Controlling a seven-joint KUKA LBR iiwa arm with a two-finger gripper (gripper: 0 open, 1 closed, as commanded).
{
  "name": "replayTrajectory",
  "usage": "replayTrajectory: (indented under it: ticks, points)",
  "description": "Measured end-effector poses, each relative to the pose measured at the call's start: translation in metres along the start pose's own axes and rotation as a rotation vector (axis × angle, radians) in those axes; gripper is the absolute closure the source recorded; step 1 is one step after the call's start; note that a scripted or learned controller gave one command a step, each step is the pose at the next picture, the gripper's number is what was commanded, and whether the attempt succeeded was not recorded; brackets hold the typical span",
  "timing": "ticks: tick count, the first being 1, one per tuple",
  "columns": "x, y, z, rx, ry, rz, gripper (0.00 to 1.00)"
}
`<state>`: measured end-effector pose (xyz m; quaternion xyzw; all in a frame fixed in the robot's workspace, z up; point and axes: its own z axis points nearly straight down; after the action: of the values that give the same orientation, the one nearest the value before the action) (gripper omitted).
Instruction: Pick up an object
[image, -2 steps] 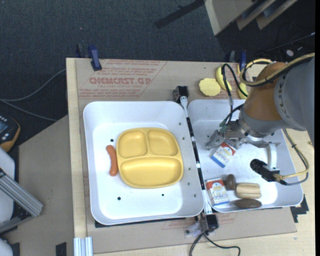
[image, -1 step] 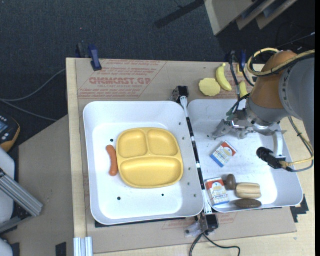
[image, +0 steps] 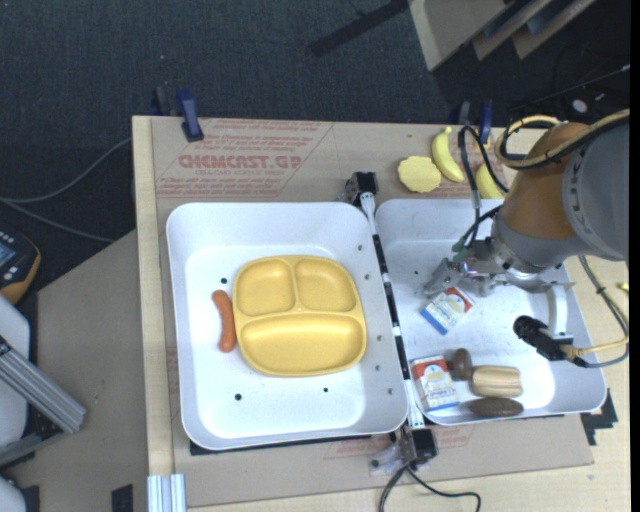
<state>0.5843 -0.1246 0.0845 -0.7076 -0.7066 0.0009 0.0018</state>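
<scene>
The grey arm (image: 575, 190) reaches in from the right and bends down into the right bin (image: 575, 395). Its pincer (image: 452, 280) has the fingers apart, holding nothing, just above a small white-and-blue packet (image: 445, 310) lying on the bin floor.

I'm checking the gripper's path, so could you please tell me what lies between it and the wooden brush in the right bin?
In the camera view, a small blue-and-white packet lies between the gripper and the brush.
</scene>
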Motion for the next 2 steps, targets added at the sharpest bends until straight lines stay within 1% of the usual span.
replayTrajectory:
  ticks: [1,2]
  points:
    - [0.0001,0.0016,-0.0104,-0.004,-0.001,0.0,1.0]
    - [0.0001,0.0014,-0.0098,-0.003,-0.001,0.0,0.0]
